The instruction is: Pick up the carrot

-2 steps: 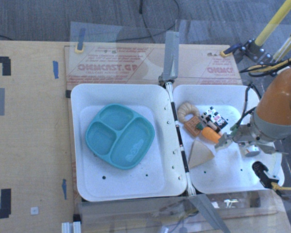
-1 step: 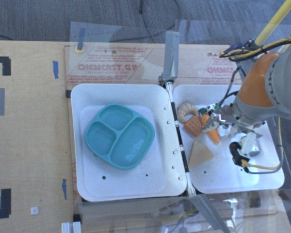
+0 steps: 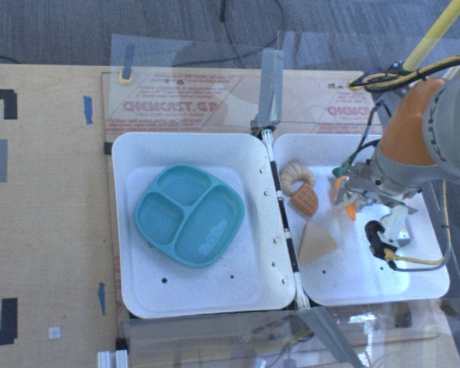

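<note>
The carrot (image 3: 350, 210) lies in the right bin (image 3: 414, 282), near its middle. It is small and orange, with a green top (image 3: 337, 172) pointing to the far side. My gripper (image 3: 354, 193) hangs right over the carrot's middle and hides it, so just the two orange ends stick out. The grey arm with its orange band (image 3: 411, 133) reaches in from the right above it.
Left of the carrot in the right bin lie a tan pretzel-like pastry (image 3: 297, 175), an orange ridged piece (image 3: 306, 201) and a tan wedge (image 3: 317, 241). The left bin (image 3: 138, 282) holds a teal divided plate (image 3: 188, 215). A black and yellow cable (image 3: 391, 257) trails near the gripper.
</note>
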Tool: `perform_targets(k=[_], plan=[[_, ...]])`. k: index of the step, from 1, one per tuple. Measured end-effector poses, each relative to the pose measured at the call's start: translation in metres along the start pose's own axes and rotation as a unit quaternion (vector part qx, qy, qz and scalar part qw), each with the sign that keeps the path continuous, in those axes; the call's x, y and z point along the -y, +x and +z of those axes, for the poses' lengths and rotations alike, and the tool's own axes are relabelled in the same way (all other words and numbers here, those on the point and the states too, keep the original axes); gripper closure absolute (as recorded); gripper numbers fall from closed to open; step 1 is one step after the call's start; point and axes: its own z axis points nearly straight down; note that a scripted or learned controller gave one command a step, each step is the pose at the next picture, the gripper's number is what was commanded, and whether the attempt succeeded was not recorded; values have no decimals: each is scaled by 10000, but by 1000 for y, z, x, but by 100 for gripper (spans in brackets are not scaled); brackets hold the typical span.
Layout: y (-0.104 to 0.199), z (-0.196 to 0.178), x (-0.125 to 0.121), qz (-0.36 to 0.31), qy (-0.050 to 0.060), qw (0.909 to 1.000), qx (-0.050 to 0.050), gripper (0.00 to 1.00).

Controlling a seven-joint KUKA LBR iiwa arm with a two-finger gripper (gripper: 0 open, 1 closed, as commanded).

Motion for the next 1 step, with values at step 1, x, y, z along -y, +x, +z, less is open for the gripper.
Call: perform_targets(k=[1], plan=[[56,-85,39,-1512,46,9885,-5,100]])
